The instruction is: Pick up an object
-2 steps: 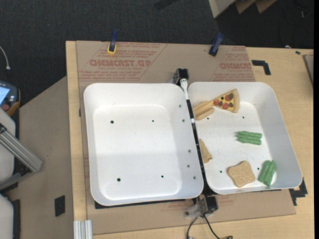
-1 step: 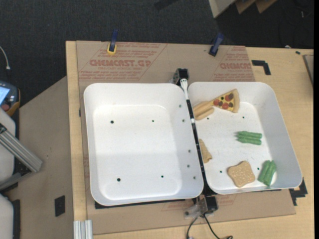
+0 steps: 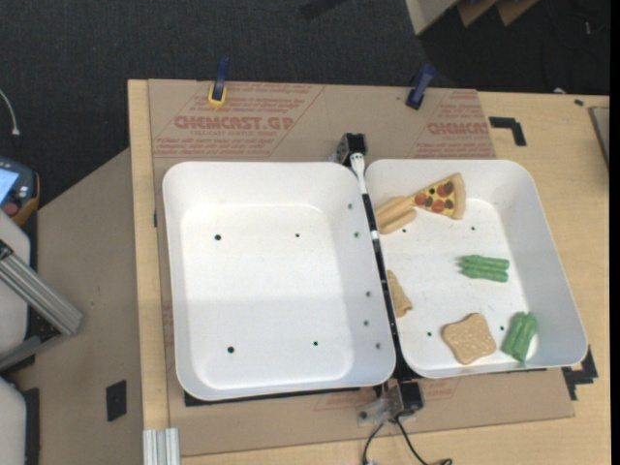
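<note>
Below, perhaps cardboard (image 3: 291, 114) under bins (image 3: 194, 289)

- Rig hardware in frame, all fixed to the bench (image 3: 291, 114):
- Black bracket (image 3: 352, 147) with a pale centre, at the far end of the seam between the two white bins (image 3: 184, 260).
- Black clip (image 3: 405, 396) at the near end, dark cable (image 3: 387, 442) trailing off.
- Two blue clamps (image 3: 221, 77) on the far edge.
- Ribbed aluminium rail (image 3: 39, 294), left.
</note>
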Robot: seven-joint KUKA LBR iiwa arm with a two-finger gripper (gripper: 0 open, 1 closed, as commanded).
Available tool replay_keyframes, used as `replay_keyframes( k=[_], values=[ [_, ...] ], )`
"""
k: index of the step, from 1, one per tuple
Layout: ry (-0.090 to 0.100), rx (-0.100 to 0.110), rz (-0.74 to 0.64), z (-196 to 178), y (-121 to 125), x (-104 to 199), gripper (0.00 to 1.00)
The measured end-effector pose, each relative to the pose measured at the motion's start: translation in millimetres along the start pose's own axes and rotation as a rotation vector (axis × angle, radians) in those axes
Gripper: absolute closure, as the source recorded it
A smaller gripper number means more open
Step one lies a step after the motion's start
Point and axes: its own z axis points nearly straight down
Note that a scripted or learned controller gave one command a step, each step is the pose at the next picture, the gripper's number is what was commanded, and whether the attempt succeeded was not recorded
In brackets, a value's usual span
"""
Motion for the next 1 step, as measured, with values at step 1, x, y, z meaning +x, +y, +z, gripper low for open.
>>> replay_keyframes(
  k=[1],
  values=[
    [0.007, 0.014, -0.003, 42.0, 23.4, 15.3, 1.00]
  ],
)
